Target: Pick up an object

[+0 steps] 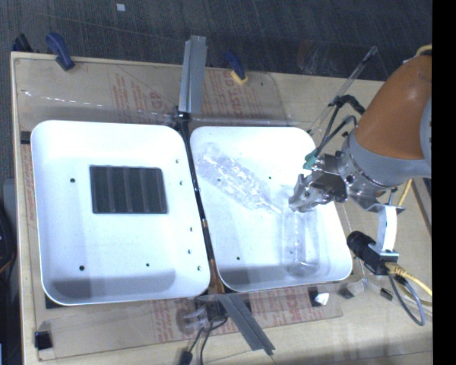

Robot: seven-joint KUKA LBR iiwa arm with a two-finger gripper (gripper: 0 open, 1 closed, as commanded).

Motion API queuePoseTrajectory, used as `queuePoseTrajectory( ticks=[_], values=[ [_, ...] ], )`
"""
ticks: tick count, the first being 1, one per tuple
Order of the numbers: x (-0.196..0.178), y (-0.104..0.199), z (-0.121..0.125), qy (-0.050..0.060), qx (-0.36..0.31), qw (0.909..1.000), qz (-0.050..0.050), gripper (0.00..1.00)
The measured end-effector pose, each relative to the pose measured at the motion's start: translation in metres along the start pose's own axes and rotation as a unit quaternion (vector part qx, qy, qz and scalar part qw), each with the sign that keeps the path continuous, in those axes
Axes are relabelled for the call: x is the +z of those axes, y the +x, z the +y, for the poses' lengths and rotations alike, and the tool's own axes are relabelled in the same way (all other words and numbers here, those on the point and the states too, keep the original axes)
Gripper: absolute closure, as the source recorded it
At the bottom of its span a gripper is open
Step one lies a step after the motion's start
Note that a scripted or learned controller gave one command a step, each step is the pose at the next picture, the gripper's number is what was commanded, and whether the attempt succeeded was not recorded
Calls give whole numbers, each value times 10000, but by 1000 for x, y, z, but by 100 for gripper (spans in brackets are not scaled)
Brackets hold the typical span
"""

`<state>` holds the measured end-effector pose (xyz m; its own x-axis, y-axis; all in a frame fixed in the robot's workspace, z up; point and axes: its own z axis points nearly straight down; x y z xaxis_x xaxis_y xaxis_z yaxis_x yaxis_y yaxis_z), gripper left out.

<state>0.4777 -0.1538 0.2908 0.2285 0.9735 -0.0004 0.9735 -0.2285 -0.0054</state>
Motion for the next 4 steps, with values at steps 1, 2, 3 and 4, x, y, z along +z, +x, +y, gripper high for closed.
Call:
queuePoseTrajectory(
  ticks=[1, 2, 3, 4],
  values=[
    [10, -27, 46, -29, -1664, 9861, -9, 100],
    [-11, 53, 39, -34, -543, 9985, -3, 100],
    [-83, 63, 5, -42, -1469, 9891, -4, 100],
    [-59, 99, -13, -28, -1913, 9815, 0, 100]
  ],
)
